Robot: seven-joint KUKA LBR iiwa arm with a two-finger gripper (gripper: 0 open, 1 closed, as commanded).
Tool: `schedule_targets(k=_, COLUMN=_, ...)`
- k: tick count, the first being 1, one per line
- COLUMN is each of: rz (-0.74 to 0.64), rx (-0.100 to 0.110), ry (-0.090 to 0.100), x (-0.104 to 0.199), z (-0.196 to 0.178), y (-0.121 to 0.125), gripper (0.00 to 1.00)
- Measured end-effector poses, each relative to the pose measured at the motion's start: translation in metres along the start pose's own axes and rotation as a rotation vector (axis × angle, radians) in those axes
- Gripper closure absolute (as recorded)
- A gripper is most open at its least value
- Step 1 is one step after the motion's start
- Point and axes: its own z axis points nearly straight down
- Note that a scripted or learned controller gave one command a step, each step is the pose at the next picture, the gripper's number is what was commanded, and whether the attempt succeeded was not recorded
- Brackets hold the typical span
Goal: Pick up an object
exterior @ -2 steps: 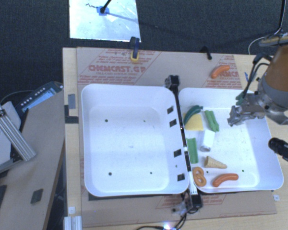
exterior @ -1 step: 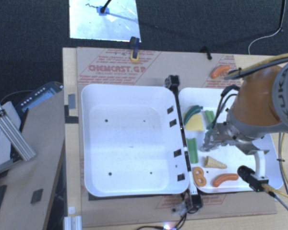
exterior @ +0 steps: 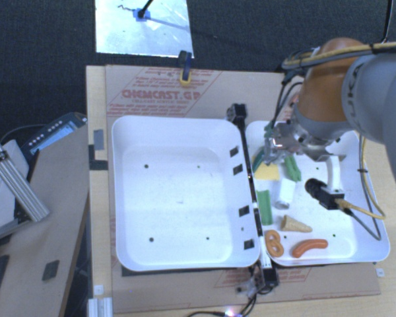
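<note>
My gripper [exterior: 273, 148] hangs low over the back left part of the right bin [exterior: 363, 243], under the grey arm with its orange band. Just in front of it lies a yellow block [exterior: 267, 172], and a small green piece [exterior: 292, 168] lies to the right of that block. Nearer the front are a long green bar [exterior: 264, 206] along the bin's left wall, a white piece [exterior: 287, 191], a tan cone [exterior: 295, 224], an orange pretzel [exterior: 274, 242] and an orange sausage [exterior: 309, 247]. Nothing is visibly held.
The left bin [exterior: 178, 190] stands beside the right one, with a black-clipped divider [exterior: 247, 177] where they meet. Both rest on a cardboard sheet [exterior: 162, 92]. A shiny panel [exterior: 144, 18] lies at the back.
</note>
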Motion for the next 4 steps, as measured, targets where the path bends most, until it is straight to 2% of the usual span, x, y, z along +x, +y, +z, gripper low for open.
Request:
schedule_targets(k=1, rz=0.003, rx=-0.008, ry=-0.001, x=-0.009, z=-0.126, y=0.033, gripper=1.0)
schedule_targets(k=2, rz=0.002, rx=-0.012, ry=-0.001, x=-0.005, z=-0.36, y=0.034, gripper=1.0)
schedule_targets(k=3, rz=-0.001, rx=0.015, ry=0.002, x=0.065, z=-0.248, y=0.045, gripper=1.0)
schedule_targets(k=4, rz=0.003, rx=0.002, ry=-0.001, x=0.054, z=-0.284, y=0.084, gripper=1.0)
